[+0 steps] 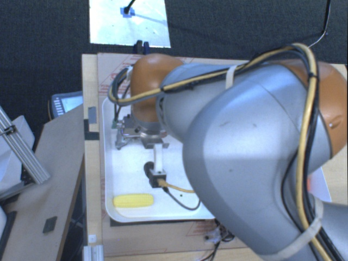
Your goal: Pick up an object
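A yellow, corn-like object lies flat near the front edge of the left white bin. My gripper hangs low over the middle of that bin, below the orange band of the wrist. It sits well behind the yellow object and apart from it. I see nothing between the gripper and the bin floor. The bulky grey arm hides the bin's right part and most of the right bin.
The arm fills the right and centre of the view. A pale sheet lies on the dark floor behind the bench. A metal rail and a small screen stand left of the bench.
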